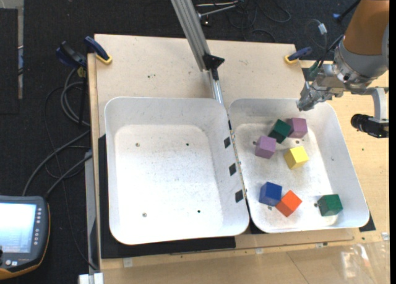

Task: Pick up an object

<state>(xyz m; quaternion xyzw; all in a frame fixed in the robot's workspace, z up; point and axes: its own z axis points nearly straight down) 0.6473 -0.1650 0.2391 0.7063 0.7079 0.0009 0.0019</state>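
Desk (167, 66): a pale board seen from above at a slant, carrying two shallow white bins side by side; clamps sat at its two far corners, probably to fix the board in place.
Arm (365, 29): one grey arm with an orange band, reaching in from the right and stopped over the far edge of the right bin, likely poised before a descent.
Left bin (117, 153): one, holding no blocks, probably kept free as a drop place.
Right bin (346, 153): one, holding all the blocks, so any pick had to happen there.
Pole (189, 20): one slanted metal pole, crossing the desk down to the seam between the bins.
Gripper (307, 104): one, pointing down above the bin's far rim, just beyond the nearest blocks and touching none.
Fingers: too small and blurred to judge; I cannot tell whether they were wide or narrow.
Blocks: seven in all, loose, none held.
Purple (265, 146): two, in the far cluster.
Green (330, 204): two, one near the front right corner, one darker in the far cluster.
Yellow (296, 156): one, mid-bin.
Blue (270, 193): one, touching the orange.
Orange (289, 203): one, near the front.
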